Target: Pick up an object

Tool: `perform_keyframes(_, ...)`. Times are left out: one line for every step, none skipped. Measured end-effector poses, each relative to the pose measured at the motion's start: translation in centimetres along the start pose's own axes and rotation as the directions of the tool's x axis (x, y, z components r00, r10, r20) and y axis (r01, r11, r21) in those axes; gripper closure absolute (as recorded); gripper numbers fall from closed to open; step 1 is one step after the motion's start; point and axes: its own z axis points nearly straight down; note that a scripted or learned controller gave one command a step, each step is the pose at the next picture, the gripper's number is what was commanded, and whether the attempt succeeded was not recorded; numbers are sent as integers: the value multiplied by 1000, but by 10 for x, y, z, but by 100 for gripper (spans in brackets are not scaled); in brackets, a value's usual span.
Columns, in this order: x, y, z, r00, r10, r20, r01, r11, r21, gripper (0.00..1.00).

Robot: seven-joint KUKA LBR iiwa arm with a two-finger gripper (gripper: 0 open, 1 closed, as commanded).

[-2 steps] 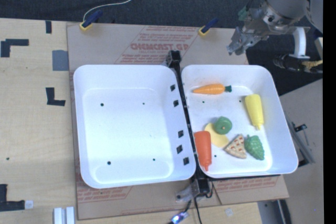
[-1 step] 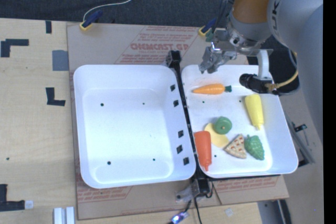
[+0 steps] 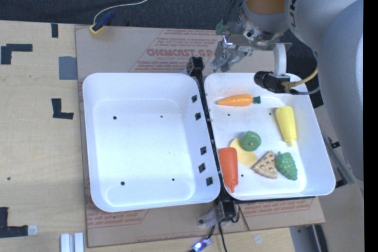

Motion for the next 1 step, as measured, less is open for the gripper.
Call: perform_keyframes(87,-1,0,1000,-5,-2,5,1000,1,100)
